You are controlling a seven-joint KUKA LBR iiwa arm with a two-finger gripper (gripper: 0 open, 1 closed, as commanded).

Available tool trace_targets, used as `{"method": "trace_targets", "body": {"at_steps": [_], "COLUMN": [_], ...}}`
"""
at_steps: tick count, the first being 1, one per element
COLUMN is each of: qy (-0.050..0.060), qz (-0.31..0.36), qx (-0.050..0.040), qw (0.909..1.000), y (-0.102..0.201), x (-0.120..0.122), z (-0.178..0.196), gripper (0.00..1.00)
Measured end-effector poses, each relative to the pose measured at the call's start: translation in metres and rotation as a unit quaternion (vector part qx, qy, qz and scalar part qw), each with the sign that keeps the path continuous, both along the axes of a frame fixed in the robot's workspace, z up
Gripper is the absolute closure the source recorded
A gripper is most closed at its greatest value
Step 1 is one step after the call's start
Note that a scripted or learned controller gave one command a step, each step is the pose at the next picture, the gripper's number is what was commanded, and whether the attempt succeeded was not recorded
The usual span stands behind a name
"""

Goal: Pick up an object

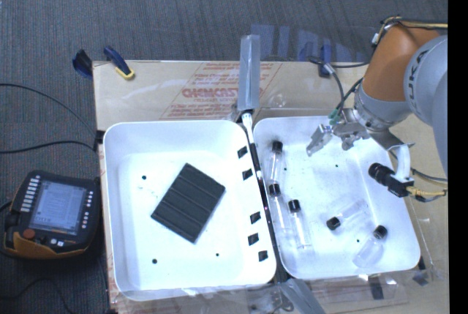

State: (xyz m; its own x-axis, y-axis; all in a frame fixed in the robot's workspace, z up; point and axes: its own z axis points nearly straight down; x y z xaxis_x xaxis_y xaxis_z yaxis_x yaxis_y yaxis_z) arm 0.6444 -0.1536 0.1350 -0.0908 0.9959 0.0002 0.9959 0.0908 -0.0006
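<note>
The arm comes in from the upper right of the frame, and its pincer hangs over the upper part of the right bin. Its two fingers are spread apart with nothing between them.

Below it, scattered across that bin, lie several clear tubes with black caps: one near the bin's upper left corner, one along the left wall, one toward the lower middle, one to the right of centre, and one at the lower right.

The left bin holds a dark ribbed slab, lying tilted near its middle.

At the far left of the frame, off the table, sits a handheld control unit with a screen.
</note>
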Motion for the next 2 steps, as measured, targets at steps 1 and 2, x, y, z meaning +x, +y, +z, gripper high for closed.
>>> {"method": "trace_targets", "body": {"at_steps": [1,2], "qy": [0.000,0.000], "qz": [0.000,0.000], "qx": [0.0001,0.0001], "qw": [1.0000,1.0000], "y": [0.0002,0.0002], "x": [-0.0001,-0.0001], "z": [-0.0004,-0.0004], "gripper": [0.00,0.00]}}
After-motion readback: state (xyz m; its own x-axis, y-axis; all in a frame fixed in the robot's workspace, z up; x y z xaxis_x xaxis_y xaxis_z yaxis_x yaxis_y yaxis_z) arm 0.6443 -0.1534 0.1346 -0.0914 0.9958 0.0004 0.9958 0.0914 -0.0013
